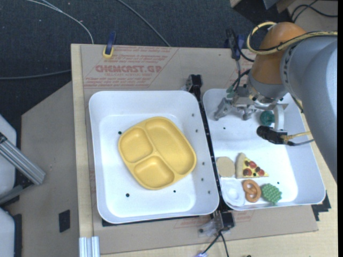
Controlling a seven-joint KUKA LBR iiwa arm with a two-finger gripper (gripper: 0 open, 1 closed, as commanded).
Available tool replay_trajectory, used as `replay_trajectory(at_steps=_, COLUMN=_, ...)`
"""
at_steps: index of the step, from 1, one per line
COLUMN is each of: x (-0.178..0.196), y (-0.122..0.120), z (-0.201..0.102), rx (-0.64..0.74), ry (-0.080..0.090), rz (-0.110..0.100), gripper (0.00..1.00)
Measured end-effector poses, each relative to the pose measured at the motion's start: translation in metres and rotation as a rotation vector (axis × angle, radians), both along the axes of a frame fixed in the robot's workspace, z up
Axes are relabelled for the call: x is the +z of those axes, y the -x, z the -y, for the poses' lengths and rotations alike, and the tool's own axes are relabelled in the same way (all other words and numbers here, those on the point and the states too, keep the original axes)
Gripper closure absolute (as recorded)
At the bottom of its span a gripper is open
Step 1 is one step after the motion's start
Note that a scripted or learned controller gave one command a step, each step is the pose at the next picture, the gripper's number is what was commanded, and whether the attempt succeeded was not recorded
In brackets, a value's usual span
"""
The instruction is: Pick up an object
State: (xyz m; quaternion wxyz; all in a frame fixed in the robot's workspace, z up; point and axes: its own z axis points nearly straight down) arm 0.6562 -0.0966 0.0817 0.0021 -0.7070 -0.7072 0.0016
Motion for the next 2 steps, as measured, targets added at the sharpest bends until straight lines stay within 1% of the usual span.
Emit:
replay_trajectory(at_steps=1, x=0.009, y=-0.001, z=0.0, rx=0.001, ry=0.0, rz=0.0, gripper=1.0)
replay_trajectory(at_steps=2, x=0.051, y=-0.002, z=0.005, rx=-0.001, ry=0.002, rz=0.008, gripper=1.0)
